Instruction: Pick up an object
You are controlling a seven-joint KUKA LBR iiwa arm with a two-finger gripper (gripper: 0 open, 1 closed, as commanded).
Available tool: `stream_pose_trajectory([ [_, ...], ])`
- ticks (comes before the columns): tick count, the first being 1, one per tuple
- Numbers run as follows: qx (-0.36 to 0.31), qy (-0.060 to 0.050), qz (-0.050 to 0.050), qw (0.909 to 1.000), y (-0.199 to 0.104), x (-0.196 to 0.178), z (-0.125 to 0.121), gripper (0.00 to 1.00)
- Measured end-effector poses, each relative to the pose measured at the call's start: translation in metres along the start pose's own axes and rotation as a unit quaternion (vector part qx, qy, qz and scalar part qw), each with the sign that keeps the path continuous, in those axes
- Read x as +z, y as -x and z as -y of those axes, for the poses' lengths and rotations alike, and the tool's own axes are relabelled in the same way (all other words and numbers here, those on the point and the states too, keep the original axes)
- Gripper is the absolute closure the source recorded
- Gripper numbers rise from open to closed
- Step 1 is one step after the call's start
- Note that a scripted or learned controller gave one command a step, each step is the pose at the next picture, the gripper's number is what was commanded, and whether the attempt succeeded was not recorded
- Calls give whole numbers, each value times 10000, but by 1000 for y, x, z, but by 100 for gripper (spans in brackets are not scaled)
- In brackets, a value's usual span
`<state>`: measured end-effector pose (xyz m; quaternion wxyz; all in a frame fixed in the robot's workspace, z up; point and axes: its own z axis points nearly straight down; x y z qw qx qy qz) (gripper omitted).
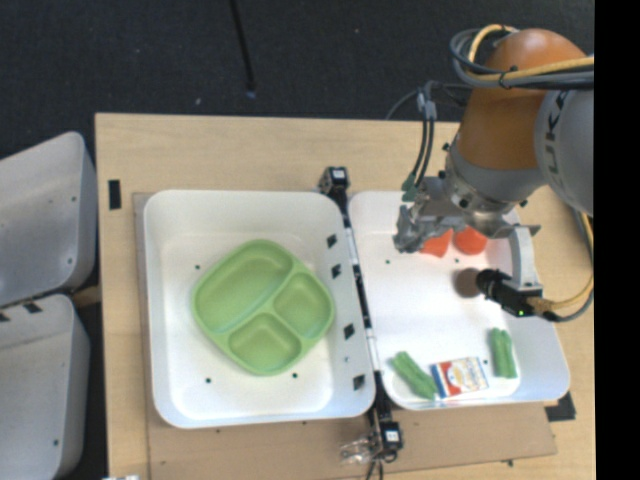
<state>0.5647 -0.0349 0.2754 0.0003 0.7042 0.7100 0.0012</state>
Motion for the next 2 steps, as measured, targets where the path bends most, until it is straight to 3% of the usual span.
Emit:
stream_pose_trajectory([
  [1,2,-1,1,10000,-53,-3,-10,100],
  [2,6,-20,4,10000,-105,16,-12,100],
])
